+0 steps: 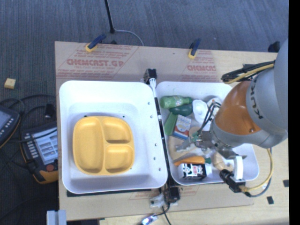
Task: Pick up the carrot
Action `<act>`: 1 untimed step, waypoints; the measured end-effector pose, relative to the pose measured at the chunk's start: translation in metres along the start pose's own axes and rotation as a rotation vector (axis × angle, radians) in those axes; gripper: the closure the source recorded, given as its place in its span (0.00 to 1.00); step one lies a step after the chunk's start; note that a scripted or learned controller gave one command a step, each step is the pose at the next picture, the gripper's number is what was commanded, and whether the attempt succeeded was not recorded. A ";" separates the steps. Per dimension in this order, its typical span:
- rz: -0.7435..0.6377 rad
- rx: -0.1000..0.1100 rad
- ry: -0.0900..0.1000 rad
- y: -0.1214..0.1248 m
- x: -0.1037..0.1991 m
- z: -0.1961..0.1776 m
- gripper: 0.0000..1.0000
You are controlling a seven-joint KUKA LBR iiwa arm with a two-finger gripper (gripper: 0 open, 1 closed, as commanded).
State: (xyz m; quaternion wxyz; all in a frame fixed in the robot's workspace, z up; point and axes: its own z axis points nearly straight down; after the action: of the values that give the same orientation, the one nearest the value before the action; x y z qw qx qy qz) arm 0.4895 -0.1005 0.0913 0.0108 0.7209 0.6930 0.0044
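The carrot is a short orange piece lying near the front of the right bin, just above a black and white carton. My gripper hangs low over the bin's middle, a little behind the carrot and among the clutter. The grey wrist and its orange band hide the bin's right half. The view shows nothing held in the gripper.
Behind the gripper lie a green bottle, a dark green item, a white cup and a packet. The left bin holds a yellow divided plate. A rim separates the two bins.
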 end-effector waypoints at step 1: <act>-0.229 -0.001 0.001 0.000 0.002 0.000 0.00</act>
State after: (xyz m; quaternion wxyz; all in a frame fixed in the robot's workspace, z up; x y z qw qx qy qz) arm 0.4899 -0.0990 0.0914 0.0110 0.6368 0.7709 0.0037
